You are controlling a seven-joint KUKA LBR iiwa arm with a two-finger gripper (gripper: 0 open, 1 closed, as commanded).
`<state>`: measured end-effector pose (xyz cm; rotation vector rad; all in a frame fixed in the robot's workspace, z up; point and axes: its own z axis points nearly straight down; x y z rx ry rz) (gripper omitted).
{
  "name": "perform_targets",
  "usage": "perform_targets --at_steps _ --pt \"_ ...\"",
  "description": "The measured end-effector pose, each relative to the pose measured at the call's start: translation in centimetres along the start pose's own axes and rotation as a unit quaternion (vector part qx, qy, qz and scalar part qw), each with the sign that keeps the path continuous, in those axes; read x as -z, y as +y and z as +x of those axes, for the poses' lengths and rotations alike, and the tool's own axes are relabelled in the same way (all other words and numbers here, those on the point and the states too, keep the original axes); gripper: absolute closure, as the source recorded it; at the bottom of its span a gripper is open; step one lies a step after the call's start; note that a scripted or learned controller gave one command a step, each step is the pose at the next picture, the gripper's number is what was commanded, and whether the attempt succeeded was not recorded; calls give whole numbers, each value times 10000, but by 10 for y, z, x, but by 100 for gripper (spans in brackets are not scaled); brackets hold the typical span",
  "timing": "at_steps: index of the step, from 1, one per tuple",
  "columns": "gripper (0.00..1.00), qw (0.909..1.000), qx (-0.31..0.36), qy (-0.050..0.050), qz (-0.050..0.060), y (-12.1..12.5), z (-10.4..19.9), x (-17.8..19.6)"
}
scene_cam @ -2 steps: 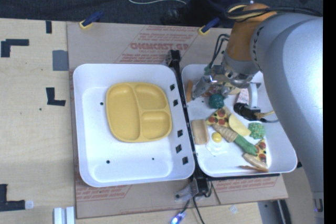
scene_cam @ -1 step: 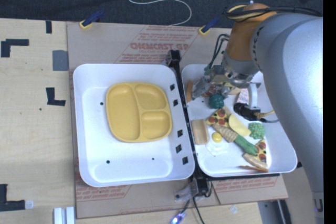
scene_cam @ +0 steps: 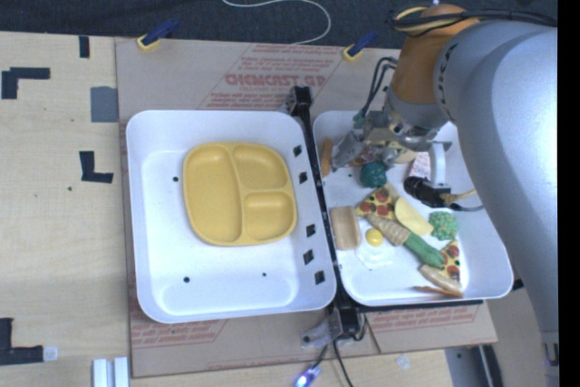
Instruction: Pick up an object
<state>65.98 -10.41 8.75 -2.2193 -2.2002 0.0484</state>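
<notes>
A divided plate [scene_cam: 240, 193] lies in the left bin [scene_cam: 154, 285]; toy foods [scene_cam: 408, 236] fill the right bin [scene_cam: 489, 263].

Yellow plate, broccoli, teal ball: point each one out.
Yellow plate [scene_cam: 240, 193]: camera view, on the ridge between its compartments.
Broccoli [scene_cam: 443, 224]: camera view, on its green top.
Teal ball [scene_cam: 374, 172]: camera view, on its upper face.
</notes>
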Motion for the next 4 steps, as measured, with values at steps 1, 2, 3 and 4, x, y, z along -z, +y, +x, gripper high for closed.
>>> perform_targets --at_steps 1,2,3,4 --pt "0 10000 6 23 -24 1 -2 10" --pt "0 9999 22 112 50 2 -14 -5" --pt "100 9999 36 95 65 0 -14 3" --pt "0 9999 35 95 69 0 -14 3"
